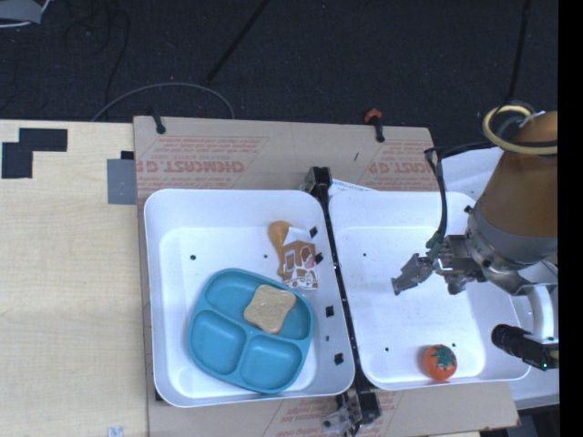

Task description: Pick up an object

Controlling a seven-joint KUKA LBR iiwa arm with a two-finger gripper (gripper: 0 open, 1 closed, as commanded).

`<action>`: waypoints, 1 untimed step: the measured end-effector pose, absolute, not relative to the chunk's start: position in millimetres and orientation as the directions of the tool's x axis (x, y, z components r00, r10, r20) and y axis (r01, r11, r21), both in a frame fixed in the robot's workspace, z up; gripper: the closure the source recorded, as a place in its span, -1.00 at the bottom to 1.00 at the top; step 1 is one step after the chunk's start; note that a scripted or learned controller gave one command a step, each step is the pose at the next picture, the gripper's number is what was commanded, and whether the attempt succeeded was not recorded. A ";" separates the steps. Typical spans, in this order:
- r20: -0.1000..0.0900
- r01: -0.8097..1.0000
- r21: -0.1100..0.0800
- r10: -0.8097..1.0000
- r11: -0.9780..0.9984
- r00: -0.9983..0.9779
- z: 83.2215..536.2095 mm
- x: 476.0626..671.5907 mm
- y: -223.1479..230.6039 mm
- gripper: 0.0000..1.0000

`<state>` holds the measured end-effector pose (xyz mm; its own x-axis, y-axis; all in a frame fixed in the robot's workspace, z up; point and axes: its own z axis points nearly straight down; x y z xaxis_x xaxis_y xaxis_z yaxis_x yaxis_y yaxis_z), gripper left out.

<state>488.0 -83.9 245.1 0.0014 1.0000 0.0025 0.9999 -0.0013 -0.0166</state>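
The dark two-finger gripper [407, 278] is held over the right white bin [383, 244], fingers spread with nothing between them. The small round orange-red fruit [438, 361] lies at five o'clock (well apart); it should be approached squarely from above.

Arm [524, 198]: grey wrist, broad orange band above it, yellowish cable loop on top. Dark metal gripper [410, 276], thin black cables.

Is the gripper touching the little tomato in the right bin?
Apart. The camera view shows bare white bin floor between the gripper and the tomato, which sits nearer the bin's front edge.
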 end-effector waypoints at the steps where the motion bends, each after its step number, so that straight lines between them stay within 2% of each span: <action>1: 0.001 1.000 -0.005 1.000 0.000 0.000 251.0 489.9 -84.2 -1.00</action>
<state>489.9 -84.2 251.0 -0.0003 1.0000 0.0013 1.0000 0.0003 -0.0049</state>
